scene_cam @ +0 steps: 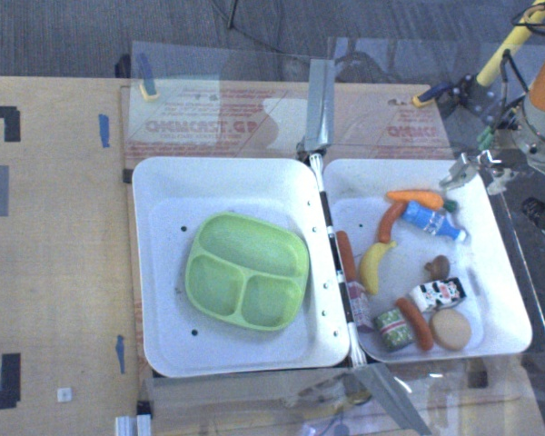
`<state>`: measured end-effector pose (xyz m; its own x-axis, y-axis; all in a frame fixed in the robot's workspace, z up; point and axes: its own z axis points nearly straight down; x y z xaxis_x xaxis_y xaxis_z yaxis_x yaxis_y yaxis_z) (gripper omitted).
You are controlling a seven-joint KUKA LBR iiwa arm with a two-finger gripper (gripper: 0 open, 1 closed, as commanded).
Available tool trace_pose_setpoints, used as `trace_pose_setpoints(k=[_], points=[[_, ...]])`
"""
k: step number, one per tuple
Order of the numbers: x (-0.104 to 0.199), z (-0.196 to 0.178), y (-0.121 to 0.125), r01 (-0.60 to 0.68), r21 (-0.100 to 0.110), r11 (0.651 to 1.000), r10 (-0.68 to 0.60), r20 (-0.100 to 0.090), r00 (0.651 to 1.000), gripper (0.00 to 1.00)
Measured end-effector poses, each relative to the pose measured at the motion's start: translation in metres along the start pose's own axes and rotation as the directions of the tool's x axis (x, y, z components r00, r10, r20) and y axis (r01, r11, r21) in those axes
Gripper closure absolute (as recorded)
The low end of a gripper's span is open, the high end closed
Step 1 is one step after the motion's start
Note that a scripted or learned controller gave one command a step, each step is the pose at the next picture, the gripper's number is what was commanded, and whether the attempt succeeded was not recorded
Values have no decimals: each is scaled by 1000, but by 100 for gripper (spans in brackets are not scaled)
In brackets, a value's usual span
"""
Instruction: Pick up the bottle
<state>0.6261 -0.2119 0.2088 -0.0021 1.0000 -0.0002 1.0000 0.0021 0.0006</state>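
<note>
- The blue bottle [433, 221] lies on its side in the upper part of the right bin [509, 289], just below a carrot [416, 196].
- The gripper [477, 166] hovers at the bin's upper right corner, fingers apart, holding nothing.
- A green tray [246, 270] sits in the left bin [154, 243].

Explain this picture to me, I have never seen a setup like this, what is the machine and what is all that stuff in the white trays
One camera fixed above a bench looks down at a slant. At the upper right, a robot arm reaches in; its metal two-finger tool hangs over the right shallow white bin, holding nothing. That bin contains toy food: a small blue plastic bottle, an orange carrot, a yellow banana, sausages, a green can, an egg-like ball. The left white bin bears a green divided plate.
</note>
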Motion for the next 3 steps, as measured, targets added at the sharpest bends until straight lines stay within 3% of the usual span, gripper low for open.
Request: trace_pose_setpoints(k=[1,2,3], points=[[3,122,-12,-25,-3,1000,25,-17,1000,0],[0,112,-12,-25,-3,1000,25,-7,1000,100],[61,29,42,-373,-1,928,373,1,928,100]])
